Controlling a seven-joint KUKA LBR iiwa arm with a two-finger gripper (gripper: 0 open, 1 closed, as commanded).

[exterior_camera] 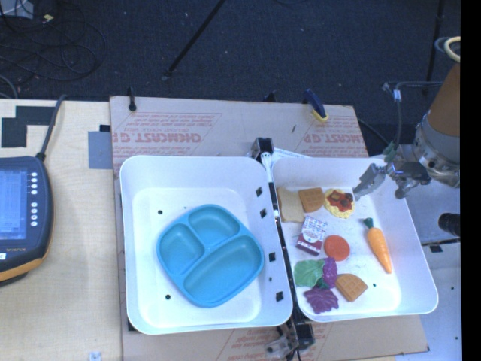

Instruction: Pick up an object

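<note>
Above the upper right corner of the right bin (pixel 417 273), the gripper (pixel 385 180) hangs with its two fingers spread apart and nothing between them. One fingertip (pixel 366 183) points down-left toward the toy pizza slice (pixel 339 202); the other sits further right, over the bin's rim. The grey arm (pixel 443 138) enters from the right edge.

Right bin contents — all toy food, loosely grouped:
- a tan cracker (pixel 311 199) beside a pale bread slice (pixel 288 204), near the top left;
- a red-and-white packet (pixel 312 235) just below the cracker;
- a red tomato (pixel 337 247) touching the packet's right side;
- an orange carrot (pixel 378 247), lying apart toward the right wall;
- a green leaf (pixel 307 271), purple grapes (pixel 323 292) and a brown waffle piece (pixel 351 286) along the bottom.

The left bin (pixel 143 224) holds a blue divided plate (pixel 210 255) — three compartments, lying flat. A teach pendant (pixel 21 209) rests on the bench at far left.
</note>
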